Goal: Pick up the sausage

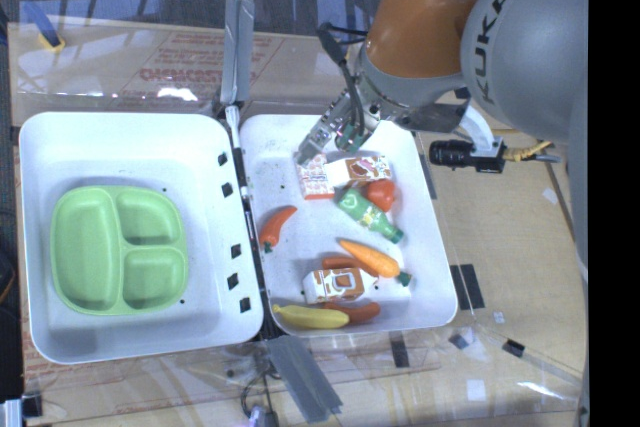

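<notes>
The sausage point(362, 311) is a reddish-brown piece lying at the front of the right bin point(270, 140), between a yellow banana point(312, 317) and the bin's front wall, partly tucked under a small carton point(336, 284). My gripper point(312, 150) hangs over the back of the right bin, just above a white and red carton point(335, 175), well behind the sausage. It holds nothing that I can see.
An orange-red chili point(277, 224), a green bottle point(366, 214), a red tomato-like piece point(381, 193) and a carrot point(369, 258) crowd the right bin. The left bin point(40, 145) holds a green divided plate point(118, 248). A grey divider point(236, 55) stands between the bins.
</notes>
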### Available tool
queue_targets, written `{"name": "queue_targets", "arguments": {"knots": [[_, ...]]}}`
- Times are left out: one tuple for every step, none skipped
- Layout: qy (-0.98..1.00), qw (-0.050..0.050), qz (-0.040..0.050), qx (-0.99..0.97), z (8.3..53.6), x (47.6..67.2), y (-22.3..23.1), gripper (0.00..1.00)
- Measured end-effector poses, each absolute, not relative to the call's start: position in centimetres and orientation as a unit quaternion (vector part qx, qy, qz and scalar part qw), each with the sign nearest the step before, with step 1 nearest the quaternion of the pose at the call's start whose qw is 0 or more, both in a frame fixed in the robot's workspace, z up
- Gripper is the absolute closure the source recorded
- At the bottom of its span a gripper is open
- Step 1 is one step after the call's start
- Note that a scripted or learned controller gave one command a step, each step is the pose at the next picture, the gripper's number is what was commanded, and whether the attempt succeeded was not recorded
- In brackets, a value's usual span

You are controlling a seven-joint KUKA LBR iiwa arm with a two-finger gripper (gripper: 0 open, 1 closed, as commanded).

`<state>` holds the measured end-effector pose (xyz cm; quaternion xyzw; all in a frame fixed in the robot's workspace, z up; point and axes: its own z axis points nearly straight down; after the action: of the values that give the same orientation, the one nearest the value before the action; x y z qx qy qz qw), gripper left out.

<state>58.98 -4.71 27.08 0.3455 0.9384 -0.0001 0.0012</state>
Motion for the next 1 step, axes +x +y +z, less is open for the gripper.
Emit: {"name": "queue_targets", "arguments": {"knots": [[0.957, 0.000, -0.0005, 0.289, 20.57, 56.69, 2.82, 1.00]]}}
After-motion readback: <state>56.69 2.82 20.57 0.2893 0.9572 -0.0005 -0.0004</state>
